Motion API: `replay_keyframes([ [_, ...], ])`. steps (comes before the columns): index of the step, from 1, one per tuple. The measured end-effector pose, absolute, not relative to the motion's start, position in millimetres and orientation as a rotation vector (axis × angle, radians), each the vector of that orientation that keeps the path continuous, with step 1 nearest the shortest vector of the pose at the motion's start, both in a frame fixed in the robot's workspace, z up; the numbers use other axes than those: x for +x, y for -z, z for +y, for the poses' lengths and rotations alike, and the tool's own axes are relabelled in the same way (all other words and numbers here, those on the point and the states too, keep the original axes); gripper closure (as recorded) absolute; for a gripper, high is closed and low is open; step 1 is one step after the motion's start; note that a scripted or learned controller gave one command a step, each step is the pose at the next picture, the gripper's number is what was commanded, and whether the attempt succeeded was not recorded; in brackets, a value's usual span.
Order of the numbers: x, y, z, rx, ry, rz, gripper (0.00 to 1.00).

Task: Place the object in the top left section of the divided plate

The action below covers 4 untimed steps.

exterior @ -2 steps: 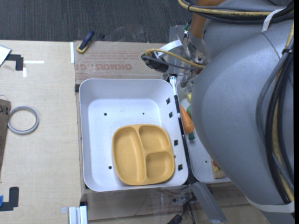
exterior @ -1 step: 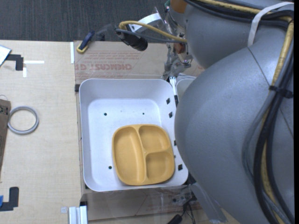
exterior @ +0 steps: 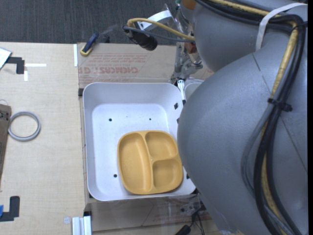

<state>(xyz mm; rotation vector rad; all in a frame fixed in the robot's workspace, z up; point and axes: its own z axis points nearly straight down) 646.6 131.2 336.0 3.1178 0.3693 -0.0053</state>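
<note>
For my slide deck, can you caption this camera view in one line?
Yellow divided plate lies in the left white bin, its sections bare, while the grey KUKA arm looms over the right side.

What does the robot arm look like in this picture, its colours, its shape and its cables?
The arm has large, rounded, smooth grey segments. An orange band shows near the top, above the wrist. A black cable runs along the grey body, and a white strap crosses the upper segment. A yellowish hose loops out leftward and ends beside a black part.

The cardboard point(exterior: 128, 62) behind the bin bears upside-down red lettering, "CHEMICALS".
</note>
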Motion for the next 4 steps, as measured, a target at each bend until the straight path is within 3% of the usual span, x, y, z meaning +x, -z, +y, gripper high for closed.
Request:
replay_keyframes([
  [1,627.5,-215,173,3.106,0.005,0.461,1.0],
  [2,643.4,-427,136,3.026,0.007,0.84,1.0],
  [4,600.5,-440,80,2.833,0.012,1.356,1.0],
])
